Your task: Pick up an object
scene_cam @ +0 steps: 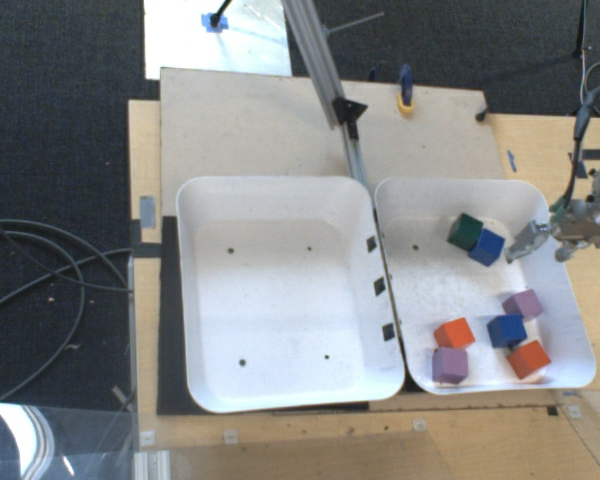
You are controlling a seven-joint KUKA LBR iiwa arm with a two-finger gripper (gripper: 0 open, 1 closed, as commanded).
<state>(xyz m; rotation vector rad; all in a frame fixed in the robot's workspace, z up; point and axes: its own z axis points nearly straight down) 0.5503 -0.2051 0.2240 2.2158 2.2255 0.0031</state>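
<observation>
Currently the claw (528, 240) is seen at the right rim of the right bin (420, 200), just beside the blue cube (487, 246) — nothing is visibly held between its parts, and how far it is open cannot be told at this size.

Candidates are all in the right bin: blue cube touching a green cube (466, 231) near the top; a purple cube (523, 304), a second blue cube (506, 330) and an orange-red cube (528, 359) bunched at the lower right; an orange cube (455, 333) against a second purple cube (449, 365) at the lower middle. The left bin (200, 268) is not needed.

Handling, judged only: the cubes are taken to be small, light, rigid blocks — not fragile, flat-sided, possibly a bit slick if painted. A grip across two opposite flat faces is advised, on the free sides. The blue cube's face against the green one is blocked, so the other pair of faces should be used. A corner pinch is likely to squirt the block out.
</observation>
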